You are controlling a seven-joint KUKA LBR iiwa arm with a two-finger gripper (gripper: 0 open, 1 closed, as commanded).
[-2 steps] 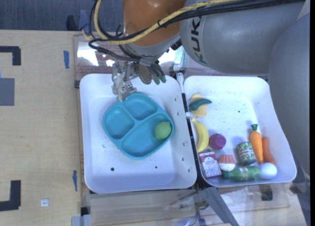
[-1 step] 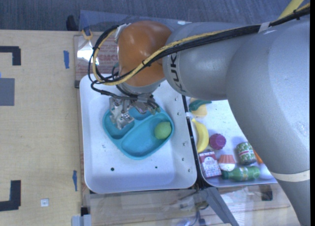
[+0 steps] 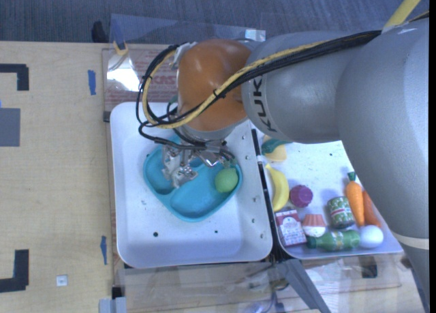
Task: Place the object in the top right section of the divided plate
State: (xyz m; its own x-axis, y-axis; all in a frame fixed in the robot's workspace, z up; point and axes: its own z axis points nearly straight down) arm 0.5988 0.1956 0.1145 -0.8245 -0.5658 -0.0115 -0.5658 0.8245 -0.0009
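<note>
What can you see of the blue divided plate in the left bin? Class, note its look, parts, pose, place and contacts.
The blue divided plate is a glossy turquoise dish, plastic by the look, with rounded corners and raised ridges splitting it into sections. It lies flat on the floor of the left white bin, toward its upper middle. A round green fruit rests in its right side. The end effector hangs over its upper left part, and the arm hides its top edge.

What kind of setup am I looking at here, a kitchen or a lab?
Most likely a robot lab bench: a grey arm with an orange band reaches over two shallow white bins, one holding a blue divided plate, the other plastic toy food.
</note>
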